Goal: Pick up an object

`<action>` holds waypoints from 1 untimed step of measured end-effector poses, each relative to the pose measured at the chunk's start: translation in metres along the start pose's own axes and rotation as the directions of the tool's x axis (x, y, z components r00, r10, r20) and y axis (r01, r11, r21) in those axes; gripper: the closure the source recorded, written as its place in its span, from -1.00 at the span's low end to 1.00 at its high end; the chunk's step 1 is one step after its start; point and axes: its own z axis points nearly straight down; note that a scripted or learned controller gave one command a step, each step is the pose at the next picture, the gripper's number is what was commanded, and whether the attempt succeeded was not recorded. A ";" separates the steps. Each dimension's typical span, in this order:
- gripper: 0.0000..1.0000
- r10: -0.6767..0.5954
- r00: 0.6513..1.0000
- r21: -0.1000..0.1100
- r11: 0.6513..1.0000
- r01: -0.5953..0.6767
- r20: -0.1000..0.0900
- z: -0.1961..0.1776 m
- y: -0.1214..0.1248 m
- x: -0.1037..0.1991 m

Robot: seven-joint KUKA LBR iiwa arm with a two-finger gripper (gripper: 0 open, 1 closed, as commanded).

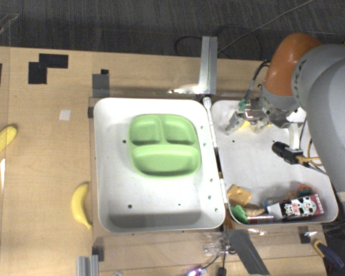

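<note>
The pile of small objects (pixel 276 206) lay along the near edge of the right bin (pixel 253 160), and I judged the gripper (pixel 245 118), poised at that bin's far corner, too blurred to read.

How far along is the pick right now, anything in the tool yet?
Done: the arm has reached over the right bin, tool low at its far end. In hand: nothing that I can see. Left: the grasp and lift; the objects lie clustered along the near edge, the green tray in the left bin.
</note>
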 end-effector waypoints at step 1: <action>1.00 -0.010 1.000 -0.008 1.000 0.010 0.002 -0.014 0.003 0.001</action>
